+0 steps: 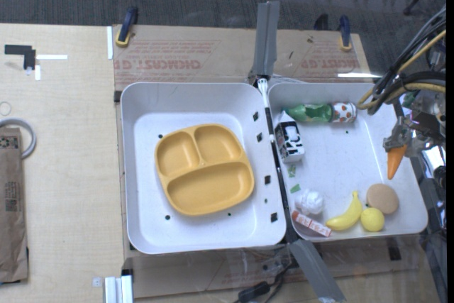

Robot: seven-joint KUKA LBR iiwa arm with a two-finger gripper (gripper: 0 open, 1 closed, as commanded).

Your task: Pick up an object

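Camera view: two-finger gripper (pixel 406 140) at the right white bin's (pixel 333 152) right wall, clamped on the top of an orange tapered plastic carrot (pixel 394 162) hanging point-down. Advice: lift straight up, slowly, clear of the tan egg-shaped piece (pixel 383 198) below.

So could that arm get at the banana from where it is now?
Probably yes. The banana lies uncovered in the right bin, with nothing above it. But the lemon touches one end and a white packet the other, and the tool seems to have a carrot.
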